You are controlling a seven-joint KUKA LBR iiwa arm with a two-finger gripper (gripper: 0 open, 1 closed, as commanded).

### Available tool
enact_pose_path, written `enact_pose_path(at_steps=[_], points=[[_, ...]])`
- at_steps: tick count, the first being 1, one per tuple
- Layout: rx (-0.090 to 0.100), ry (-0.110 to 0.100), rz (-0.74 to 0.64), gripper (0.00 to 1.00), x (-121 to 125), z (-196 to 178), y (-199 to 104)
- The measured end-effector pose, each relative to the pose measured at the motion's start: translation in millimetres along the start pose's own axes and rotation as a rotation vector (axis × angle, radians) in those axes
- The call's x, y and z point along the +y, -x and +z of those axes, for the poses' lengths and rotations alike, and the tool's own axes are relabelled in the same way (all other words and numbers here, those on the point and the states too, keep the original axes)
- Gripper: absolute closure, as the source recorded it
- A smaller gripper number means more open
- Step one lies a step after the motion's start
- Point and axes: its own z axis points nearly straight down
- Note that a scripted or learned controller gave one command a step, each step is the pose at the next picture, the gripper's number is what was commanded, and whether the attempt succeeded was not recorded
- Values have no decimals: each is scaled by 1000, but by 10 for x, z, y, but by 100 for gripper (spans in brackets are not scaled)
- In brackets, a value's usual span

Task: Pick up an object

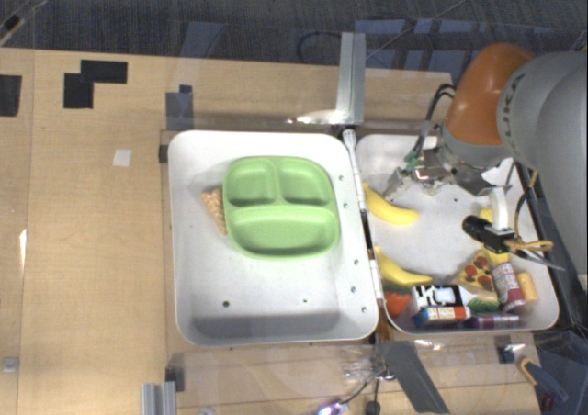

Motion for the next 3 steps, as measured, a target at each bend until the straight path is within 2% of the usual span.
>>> enact_pose_path(at_steps=[1, 2, 3], points=[[-2, 4, -51, 0, -266, -14, -122], [-2, 4, -59, 0, -441, -16, 198], [-1, 1, -143, 0, 206, 10, 152]])
